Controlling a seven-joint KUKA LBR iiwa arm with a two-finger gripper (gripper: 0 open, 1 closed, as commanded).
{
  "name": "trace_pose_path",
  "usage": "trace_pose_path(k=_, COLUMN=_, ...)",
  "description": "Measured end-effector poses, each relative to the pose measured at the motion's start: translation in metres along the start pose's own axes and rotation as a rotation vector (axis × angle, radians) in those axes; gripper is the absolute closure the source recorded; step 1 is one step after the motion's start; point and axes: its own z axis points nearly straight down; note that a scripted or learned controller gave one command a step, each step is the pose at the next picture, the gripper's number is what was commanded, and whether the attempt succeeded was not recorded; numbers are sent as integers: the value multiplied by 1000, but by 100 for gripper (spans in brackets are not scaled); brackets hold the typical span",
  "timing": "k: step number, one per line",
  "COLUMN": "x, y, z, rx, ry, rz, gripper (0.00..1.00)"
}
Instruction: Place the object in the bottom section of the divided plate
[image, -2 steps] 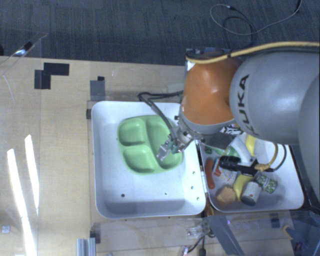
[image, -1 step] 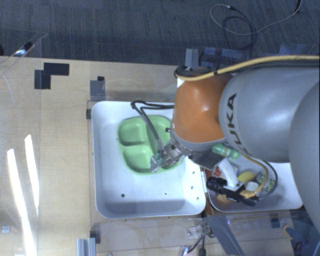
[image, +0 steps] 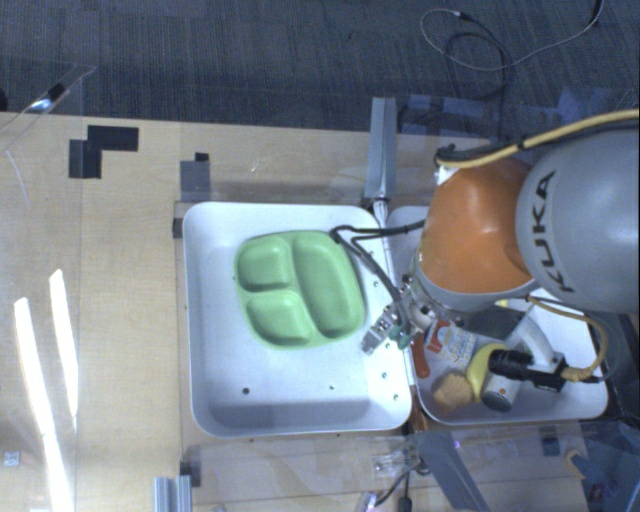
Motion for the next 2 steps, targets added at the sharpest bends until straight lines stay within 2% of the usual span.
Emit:
trace_pose_path(k=1, x=-41, y=-39, z=-33, rx=-3, ry=-3, rz=105, gripper=100)
trace_pose_path(k=2, x=-7, y=-8, z=-28, rx=0, ry=0, rz=193, gripper=100)
